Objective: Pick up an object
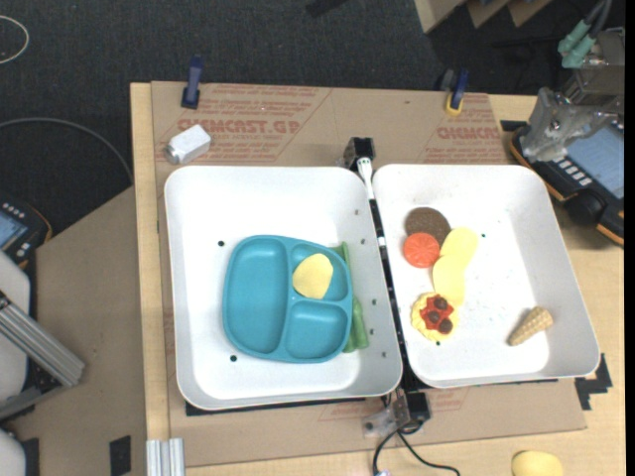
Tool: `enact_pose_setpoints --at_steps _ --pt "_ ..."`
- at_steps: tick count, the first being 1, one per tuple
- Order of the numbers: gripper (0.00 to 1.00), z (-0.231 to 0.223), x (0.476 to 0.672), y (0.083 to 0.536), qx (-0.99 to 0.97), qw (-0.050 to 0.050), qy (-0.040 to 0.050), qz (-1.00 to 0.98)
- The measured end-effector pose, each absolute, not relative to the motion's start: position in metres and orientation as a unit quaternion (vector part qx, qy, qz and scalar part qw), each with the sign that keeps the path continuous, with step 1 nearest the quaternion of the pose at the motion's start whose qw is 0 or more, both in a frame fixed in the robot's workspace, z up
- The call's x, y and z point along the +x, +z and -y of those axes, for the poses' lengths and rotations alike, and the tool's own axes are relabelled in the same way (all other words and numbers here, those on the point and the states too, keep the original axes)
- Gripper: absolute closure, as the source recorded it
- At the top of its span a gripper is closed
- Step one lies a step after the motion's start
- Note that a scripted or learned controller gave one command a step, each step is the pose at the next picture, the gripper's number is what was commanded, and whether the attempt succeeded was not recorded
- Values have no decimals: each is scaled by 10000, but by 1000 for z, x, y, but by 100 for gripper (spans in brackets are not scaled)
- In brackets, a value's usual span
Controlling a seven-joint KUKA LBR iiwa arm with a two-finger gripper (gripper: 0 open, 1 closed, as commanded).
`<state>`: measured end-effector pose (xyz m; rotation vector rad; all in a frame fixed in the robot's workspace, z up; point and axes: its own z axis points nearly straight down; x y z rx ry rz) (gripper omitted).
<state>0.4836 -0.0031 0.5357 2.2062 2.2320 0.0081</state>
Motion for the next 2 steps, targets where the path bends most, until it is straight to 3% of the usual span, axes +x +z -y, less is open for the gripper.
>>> enact_pose_setpoints --at_steps 1,2 --pt "100 -4 479 439 7072 -38 -40 -7070" --pt "100 4 478 334 7081 -41 -45 -7061"
